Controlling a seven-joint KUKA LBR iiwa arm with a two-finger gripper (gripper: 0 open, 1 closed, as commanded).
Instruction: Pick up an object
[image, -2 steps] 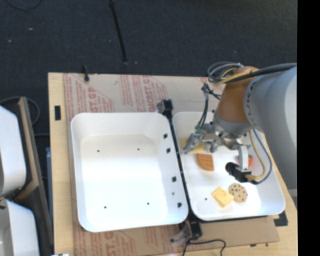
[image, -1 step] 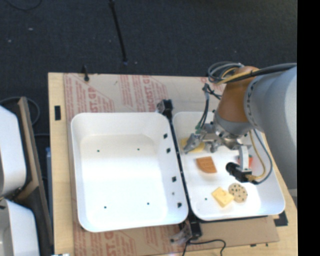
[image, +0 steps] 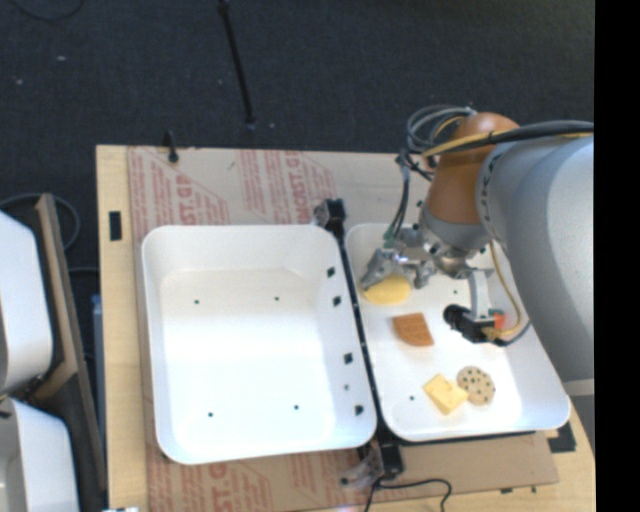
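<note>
My gripper (image: 398, 268) hangs low over the far left part of the right bin (image: 540, 400). A pale yellow oval piece (image: 388, 292) lies right under and just in front of it, close enough that I cannot tell whether they touch. A brown square cracker-like piece (image: 412, 329) lies a little nearer in the same bin. Near the bin's front edge sit a yellow block (image: 444, 393) and a round chocolate-chip cookie (image: 476, 384), side by side.
The left bin (image: 170, 300) stands beside the right one, and their rims meet along a dark strip (image: 350, 320). The grey arm with its orange band (image: 470, 170) comes in from the right over the right bin's far side.
</note>
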